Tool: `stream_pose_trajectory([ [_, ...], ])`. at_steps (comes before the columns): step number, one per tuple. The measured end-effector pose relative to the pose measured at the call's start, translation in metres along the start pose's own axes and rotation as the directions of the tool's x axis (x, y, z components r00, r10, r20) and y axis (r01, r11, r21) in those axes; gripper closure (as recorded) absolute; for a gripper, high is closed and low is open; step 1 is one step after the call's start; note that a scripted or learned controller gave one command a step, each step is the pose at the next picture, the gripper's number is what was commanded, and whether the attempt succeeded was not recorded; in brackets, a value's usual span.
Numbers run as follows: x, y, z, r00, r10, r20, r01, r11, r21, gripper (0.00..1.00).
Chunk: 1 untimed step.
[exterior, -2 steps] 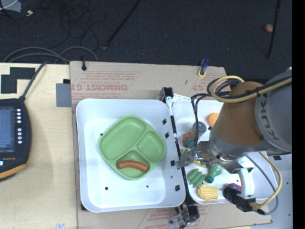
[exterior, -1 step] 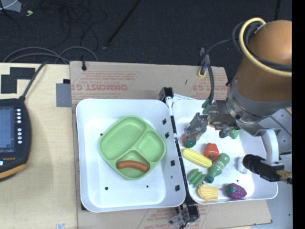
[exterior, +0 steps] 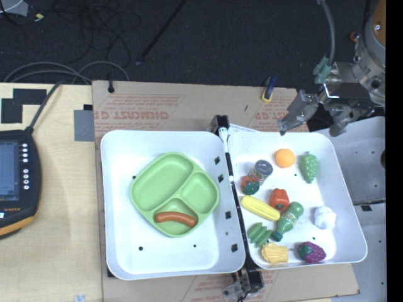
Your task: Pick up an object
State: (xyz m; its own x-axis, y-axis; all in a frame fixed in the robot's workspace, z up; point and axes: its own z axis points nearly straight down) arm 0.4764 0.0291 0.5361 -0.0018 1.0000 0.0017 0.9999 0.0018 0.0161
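Camera view: the claw (exterior: pixel 313 119) is open and holds nothing; below it, crowded toys (exterior: pixel 280 209) could slip away.

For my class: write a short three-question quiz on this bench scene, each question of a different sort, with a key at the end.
1. True or false: the sausage lies in the green plate in the left bin.
2. Which sits nearest the right bin's far edge? A) corn cob B) orange C) purple grapes
3. Fill in: the tool hangs above the bench beyond the ____ bin's far edge.

Key: 1 true; 2 B; 3 right.
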Motion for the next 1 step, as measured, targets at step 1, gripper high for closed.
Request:
stream_pose_trajectory([
  [1, 0.0023, -0.0001, -0.0001, 1.000, -0.007, 0.003, 0.007, 1.000, 0.023, 1.00],
])
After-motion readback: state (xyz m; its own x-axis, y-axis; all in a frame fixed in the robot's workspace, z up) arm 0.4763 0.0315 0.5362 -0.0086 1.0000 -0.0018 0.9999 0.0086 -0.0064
